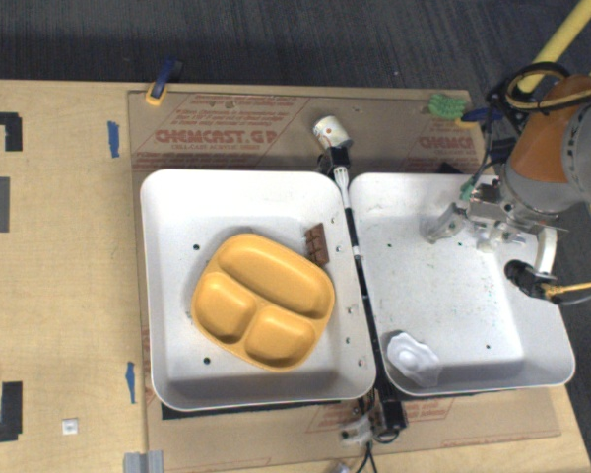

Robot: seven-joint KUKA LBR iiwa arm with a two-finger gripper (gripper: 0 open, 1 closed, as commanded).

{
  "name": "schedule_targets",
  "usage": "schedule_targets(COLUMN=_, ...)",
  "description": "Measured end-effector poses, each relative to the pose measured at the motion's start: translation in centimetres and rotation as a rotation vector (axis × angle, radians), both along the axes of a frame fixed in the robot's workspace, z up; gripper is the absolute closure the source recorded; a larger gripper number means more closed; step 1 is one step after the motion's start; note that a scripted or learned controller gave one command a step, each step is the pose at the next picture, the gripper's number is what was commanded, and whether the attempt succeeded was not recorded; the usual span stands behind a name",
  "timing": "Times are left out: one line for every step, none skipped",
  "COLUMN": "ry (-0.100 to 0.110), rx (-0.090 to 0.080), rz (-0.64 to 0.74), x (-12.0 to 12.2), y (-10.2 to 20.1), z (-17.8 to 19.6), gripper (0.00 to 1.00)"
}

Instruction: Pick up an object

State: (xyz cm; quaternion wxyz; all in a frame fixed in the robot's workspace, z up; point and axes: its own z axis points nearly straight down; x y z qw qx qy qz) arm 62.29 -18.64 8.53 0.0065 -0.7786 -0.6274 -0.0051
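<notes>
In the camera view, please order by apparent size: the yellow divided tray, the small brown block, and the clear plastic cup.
Largest to smallest:
1. yellow divided tray
2. clear plastic cup
3. small brown block

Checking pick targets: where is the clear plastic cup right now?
The clear plastic cup lies in the right bin, at its near-left corner beside the divider, across from the yellow tray in the left bin.
</notes>
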Motion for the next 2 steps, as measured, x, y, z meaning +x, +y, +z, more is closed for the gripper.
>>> schedule_targets(ry=-0.002, rx=-0.011, rz=0.001, x=-0.01, y=-0.38, z=1.07, gripper=1.00)
schedule_targets(ry=-0.002, rx=-0.005, rz=0.003, x=0.06, y=-0.08, z=1.07, gripper=0.00)
